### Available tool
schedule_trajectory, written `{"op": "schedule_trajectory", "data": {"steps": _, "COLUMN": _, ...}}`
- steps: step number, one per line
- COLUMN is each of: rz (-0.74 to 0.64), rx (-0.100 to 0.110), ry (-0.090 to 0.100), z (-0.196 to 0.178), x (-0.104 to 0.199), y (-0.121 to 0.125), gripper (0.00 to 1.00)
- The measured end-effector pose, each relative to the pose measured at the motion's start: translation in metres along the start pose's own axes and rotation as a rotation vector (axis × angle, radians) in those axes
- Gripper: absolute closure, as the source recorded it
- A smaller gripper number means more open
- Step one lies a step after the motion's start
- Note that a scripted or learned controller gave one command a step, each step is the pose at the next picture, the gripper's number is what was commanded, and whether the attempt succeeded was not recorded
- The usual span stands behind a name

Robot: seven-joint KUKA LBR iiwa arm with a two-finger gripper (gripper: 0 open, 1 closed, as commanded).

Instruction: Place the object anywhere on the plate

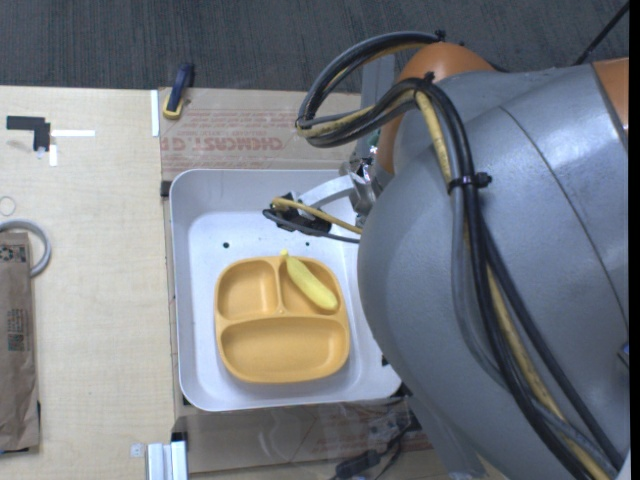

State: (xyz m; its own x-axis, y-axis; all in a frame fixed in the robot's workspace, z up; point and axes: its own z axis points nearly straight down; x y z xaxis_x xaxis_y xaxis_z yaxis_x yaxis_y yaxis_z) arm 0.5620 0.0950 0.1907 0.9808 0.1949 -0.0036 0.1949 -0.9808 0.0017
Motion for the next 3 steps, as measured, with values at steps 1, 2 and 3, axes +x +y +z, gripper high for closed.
{"op": "schedule_trajectory", "data": {"steps": 1, "rz": 0.000, "rx": 0.000, "ry": 0.000, "z": 0.0000, "x": 0.0000, "y": 0.0000, "gripper": 0.00}}
{"op": "schedule_trajectory", "data": {"steps": 2, "rz": 0.000, "rx": 0.000, "ry": 0.000, "z": 0.0000, "x": 0.0000, "y": 0.0000, "gripper": 0.00}}
{"op": "schedule_trajectory", "data": {"steps": 3, "rz": 0.000, "rx": 0.000, "ry": 0.000, "z": 0.0000, "x": 0.0000, "y": 0.0000, "gripper": 0.00}}
